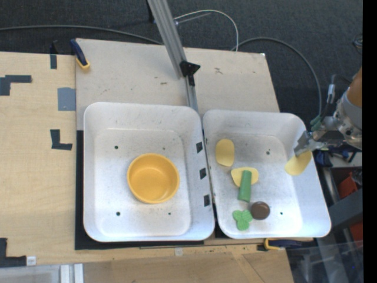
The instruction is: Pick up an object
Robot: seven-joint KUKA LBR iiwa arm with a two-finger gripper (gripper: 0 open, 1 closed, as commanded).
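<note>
One yellow piece (297, 163) betw fingers (303, 148), right bin (306, 217).

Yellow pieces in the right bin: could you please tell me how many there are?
3: one oval piece upper left, one under the green stick, one by the gripper at the right wall.

Wooden bench (29, 175), two white bins (100, 158) (306, 211) side by side
</note>
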